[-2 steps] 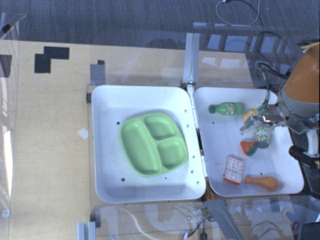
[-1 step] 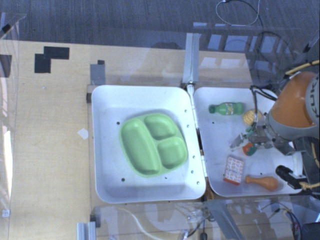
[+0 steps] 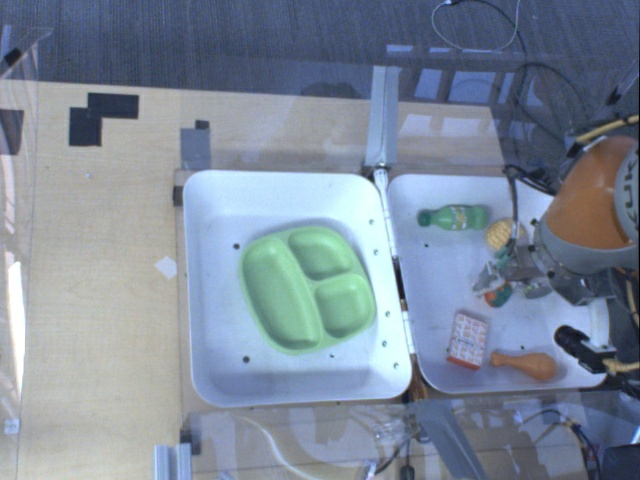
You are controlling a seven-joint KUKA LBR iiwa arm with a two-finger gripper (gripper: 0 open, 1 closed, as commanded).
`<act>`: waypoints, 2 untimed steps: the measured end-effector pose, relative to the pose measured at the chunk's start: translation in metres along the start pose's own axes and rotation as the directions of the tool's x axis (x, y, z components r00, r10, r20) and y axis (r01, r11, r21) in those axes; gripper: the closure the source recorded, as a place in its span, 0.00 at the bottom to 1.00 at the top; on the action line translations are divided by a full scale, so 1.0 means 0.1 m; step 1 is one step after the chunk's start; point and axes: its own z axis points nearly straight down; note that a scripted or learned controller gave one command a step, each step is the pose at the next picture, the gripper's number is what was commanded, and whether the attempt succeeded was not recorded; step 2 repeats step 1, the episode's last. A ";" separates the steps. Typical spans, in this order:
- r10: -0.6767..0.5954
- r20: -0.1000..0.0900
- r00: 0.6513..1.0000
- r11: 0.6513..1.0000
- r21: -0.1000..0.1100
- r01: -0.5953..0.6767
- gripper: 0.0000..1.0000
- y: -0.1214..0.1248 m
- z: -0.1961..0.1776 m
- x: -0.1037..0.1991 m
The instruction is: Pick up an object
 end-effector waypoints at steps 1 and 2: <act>0.088 0.000 0.996 0.996 0.015 -0.088 1.00 0.56 -0.83 0.74; 0.088 0.000 0.996 0.996 0.015 -0.088 1.00 0.56 -0.83 0.74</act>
